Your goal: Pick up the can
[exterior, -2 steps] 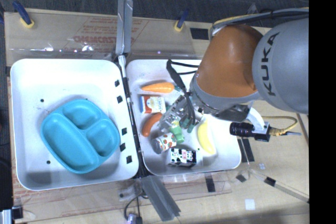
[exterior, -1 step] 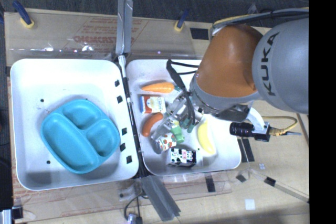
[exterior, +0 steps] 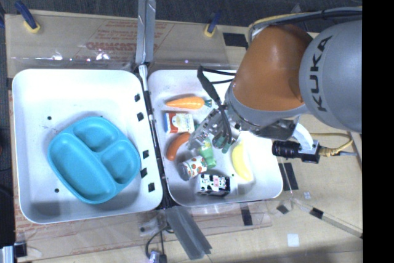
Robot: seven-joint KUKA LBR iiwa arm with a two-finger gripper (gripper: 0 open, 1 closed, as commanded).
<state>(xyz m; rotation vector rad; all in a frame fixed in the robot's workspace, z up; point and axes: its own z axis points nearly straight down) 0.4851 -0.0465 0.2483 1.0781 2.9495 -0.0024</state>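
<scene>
I see the arm (exterior: 289, 80) reaching in from the right over the right bin (exterior: 261, 191), orange band big in the frame. The claw (exterior: 209, 135) hangs low over the middle of that bin, amid the clutter. Can't tell how far it's open or if it has hold of anything; the metal parts blur into the items under it.

The can (exterior: 194, 167) lies on its side just below and a bit left of the claw, white w/ red and orange print. It looks close to the claw tip, maybe touching; I can't tell which.

Other stuff around the claw, all in the right bin:
- Carrot (exterior: 185, 102) above it, lying crosswise near the bin's top end.
- Small white carton (exterior: 179, 122) w/ red and green print, up and left, just under the carrot.
- Red-orange rounded thing (exterior: 177, 145) directly left, beside the divider.
- Green item (exterior: 220, 143) right at the claw, partly covered by it; can't say what it is.
- Banana (exterior: 241, 162) to the right and slightly below.
- Black-and-white patterned box (exterior: 213, 184) below, just under the can, near the bin's bottom wall.

Well to the left of the claw, the left bin (exterior: 37, 95) holds a blue divided plate (exterior: 92, 159), three compartments, lying at a slant.

A black cable (exterior: 212, 86) loops from the arm over the right bin's top part, above the claw.
</scene>
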